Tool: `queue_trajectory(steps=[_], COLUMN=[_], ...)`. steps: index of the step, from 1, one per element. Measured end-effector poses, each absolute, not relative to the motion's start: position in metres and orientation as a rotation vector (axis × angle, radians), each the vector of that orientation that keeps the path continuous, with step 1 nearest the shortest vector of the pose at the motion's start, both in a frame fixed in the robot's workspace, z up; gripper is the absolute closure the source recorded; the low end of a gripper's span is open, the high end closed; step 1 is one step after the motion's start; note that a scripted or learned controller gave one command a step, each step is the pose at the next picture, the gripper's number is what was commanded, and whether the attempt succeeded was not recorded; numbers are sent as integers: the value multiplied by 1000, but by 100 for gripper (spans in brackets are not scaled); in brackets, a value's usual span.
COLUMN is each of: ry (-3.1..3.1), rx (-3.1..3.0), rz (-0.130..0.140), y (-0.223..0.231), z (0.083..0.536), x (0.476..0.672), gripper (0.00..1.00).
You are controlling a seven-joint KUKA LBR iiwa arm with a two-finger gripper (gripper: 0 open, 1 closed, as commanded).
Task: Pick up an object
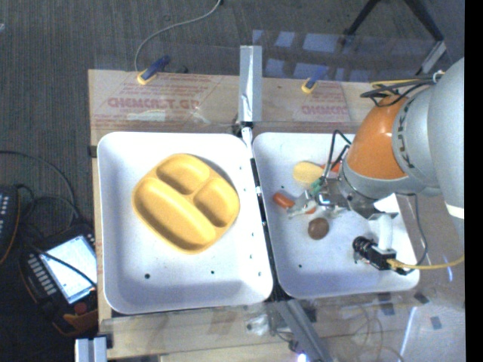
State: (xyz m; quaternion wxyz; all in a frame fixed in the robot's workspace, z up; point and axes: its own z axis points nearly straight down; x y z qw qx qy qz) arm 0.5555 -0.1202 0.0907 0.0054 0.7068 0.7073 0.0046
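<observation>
My fingers [315,202] hung over the brown ball [318,228] — spread unclear; it looked light, smooth — best pinched across its middle.

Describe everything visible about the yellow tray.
The yellow tray is a rounded, glossy dish that looks like plastic, divided by raised ridges into three compartments: one long section on its upper left and two smaller ones on its lower right. It lies flat and turned at an angle on the floor of the left bin, filling much of the bin's upper middle. All its compartments look bare. Only the bin touches it.
</observation>
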Motion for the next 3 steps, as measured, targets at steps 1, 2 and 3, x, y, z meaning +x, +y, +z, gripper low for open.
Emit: queue_trajectory(steps=[1,2,3], ry=[2213,2214,2224], rx=[2211,2212,2219], rz=[14,17,-2], y=[-136,-135,-49], z=[91,101,184], x=[523,524,594], gripper=[0,100,100])
